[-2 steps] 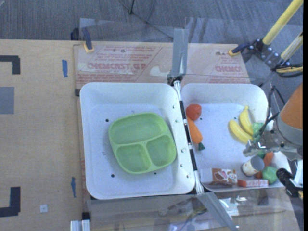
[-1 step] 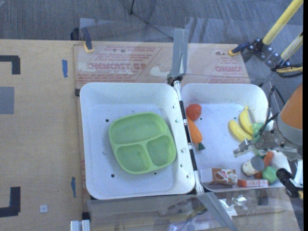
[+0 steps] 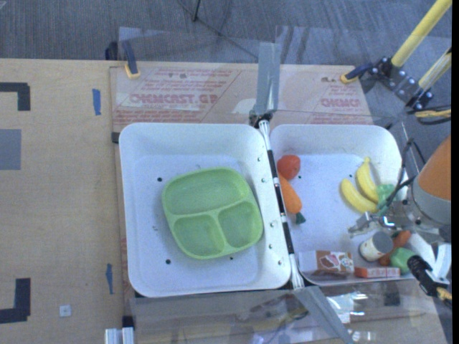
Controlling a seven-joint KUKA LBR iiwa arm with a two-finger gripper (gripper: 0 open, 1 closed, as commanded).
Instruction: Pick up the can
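While the grey arm [image 3: 430, 213] reached in over the right edge of the right bin [image 3: 323, 138], its gripper [image 3: 374, 225] hung low near that bin's front right corner, just above the can [image 3: 373, 248]. Whether the gripper was open or closed could not be told, and nothing was visibly held in it. The can sat on the bin floor close to the front wall, its pale round end turned up toward the camera. Its long axis therefore seemed to run roughly upright, though any lean could not be judged. Just beside it toward the front wall lay a small red and white box [image 3: 333, 262], and a green object [image 3: 403, 256] lay on its right. Two bananas [image 3: 361, 187] lay near the right wall, behind the gripper. A tomato [image 3: 288, 166] and a carrot [image 3: 290, 197] lay along the bin's left wall. The left bin [image 3: 143, 142] carried a green divided plate [image 3: 211, 212] near its middle.
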